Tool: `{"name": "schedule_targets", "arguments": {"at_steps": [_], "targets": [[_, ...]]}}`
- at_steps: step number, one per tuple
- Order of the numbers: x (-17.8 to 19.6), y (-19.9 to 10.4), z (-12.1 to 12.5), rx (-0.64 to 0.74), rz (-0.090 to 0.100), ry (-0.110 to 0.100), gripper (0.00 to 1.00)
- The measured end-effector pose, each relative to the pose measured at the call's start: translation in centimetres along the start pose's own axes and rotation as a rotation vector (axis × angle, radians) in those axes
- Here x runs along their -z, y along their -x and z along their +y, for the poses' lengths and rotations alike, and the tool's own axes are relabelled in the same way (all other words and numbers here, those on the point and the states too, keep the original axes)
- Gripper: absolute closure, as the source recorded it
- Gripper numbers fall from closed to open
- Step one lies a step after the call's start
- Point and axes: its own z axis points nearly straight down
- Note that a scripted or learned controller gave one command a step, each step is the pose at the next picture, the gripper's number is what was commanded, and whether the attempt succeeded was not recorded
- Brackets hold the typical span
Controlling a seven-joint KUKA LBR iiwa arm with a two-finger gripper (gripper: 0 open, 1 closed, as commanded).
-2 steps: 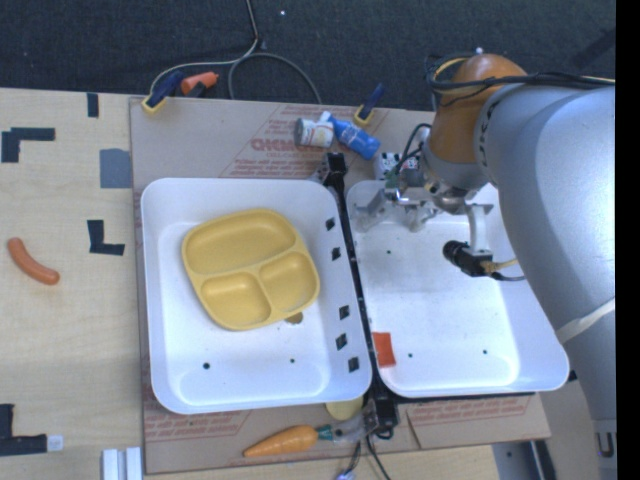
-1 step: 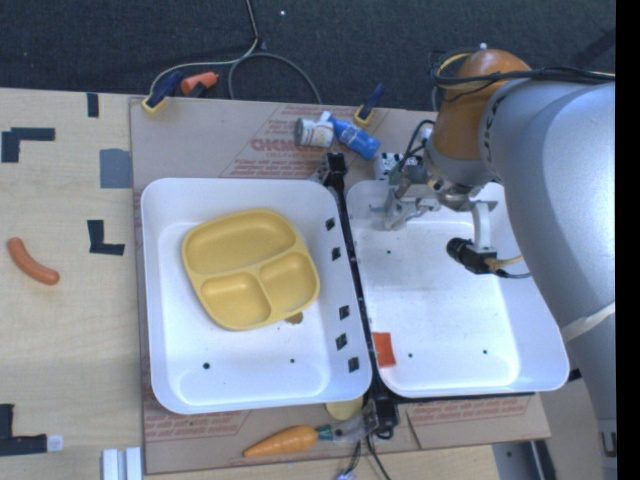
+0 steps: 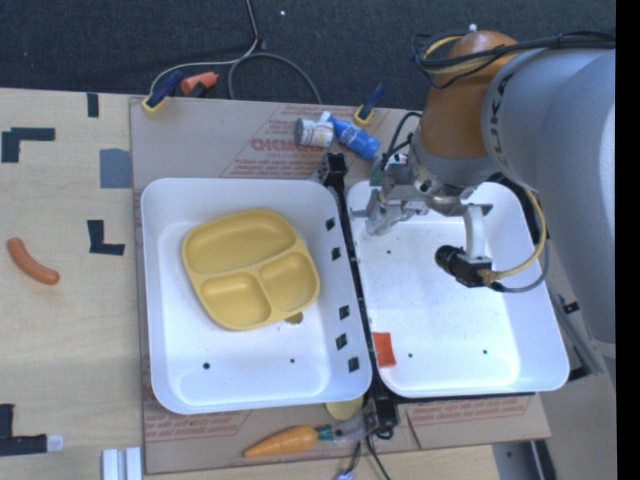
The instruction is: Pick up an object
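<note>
Nearest you, one toy carrot point(image 3: 283, 440) lies on the bench below the bins. In the left bin point(image 3: 170, 368) sits one yellow three-compartment plate point(image 3: 250, 266), its long axis running diagonally; the right bin point(image 3: 540, 363) holds one small orange block point(image 3: 383, 348). Farther back, the gripper point(image 3: 380, 213) hovers at the right bin's far left corner; you cannot tell its state. The plate lies just left of it, across the divider.
</note>
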Motion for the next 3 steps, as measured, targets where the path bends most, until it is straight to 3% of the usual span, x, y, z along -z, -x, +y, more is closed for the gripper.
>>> {"name": "schedule_targets", "arguments": {"at_steps": [1, 2, 3], "targets": [[-0.5, 0.5, 0.1, -0.004, -0.003, -0.003, 0.00], [-2.7, 10.6, 2.8, -0.012, -0.007, -0.001, 0.00], [-9.5, 7.3, -8.2, -0.008, 0.000, -0.018, 0.00]]}}
